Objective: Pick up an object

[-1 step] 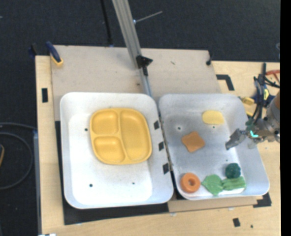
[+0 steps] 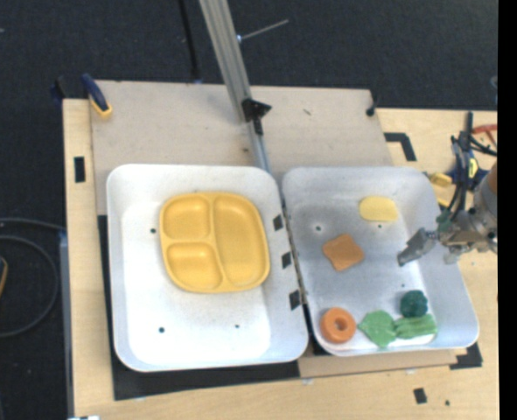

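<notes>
The right bin (image 2: 324, 191) holds several small objects. A yellow oval piece (image 2: 378, 208) lies near its far side, and an orange-brown square piece (image 2: 343, 252) sits in its middle. Along the near edge are an orange ring (image 2: 338, 325), a light green lumpy piece (image 2: 396, 328) and a dark green ball (image 2: 414, 304). My gripper (image 2: 413, 248) reaches in from the right over the bin's right side, above the dark green ball and to the right of the square piece. Nothing is seen held in it.
The left bin (image 2: 136, 322) bears a yellow divided plate (image 2: 214, 241). A metal pole (image 2: 227, 55) slants up from between the bins at the back. Cables (image 2: 464, 160) hang by the arm at the right. A blue and yellow clamp (image 2: 97, 95) sits at the bench's back left corner.
</notes>
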### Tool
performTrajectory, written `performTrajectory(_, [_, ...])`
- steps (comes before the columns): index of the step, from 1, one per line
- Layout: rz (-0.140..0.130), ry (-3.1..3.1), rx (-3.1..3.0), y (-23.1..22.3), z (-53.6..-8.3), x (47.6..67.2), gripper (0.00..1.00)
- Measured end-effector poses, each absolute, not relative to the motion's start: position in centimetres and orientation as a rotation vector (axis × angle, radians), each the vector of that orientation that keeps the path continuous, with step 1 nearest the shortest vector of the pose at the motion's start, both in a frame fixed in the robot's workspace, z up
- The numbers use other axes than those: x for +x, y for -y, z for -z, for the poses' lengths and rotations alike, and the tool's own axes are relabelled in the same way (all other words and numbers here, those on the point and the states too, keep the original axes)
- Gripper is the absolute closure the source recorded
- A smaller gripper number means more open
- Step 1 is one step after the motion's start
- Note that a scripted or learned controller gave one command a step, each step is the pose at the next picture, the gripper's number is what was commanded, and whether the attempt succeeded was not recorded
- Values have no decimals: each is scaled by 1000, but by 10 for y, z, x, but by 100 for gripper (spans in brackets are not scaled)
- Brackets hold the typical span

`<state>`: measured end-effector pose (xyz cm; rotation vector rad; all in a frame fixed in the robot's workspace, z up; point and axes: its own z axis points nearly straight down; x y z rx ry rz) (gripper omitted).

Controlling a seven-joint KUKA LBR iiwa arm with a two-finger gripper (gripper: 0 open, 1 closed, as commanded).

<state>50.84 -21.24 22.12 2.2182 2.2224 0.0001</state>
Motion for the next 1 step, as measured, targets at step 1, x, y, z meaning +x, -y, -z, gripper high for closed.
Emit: performTrajectory(1, [4, -2223, 2222, 218, -176, 503, 0])
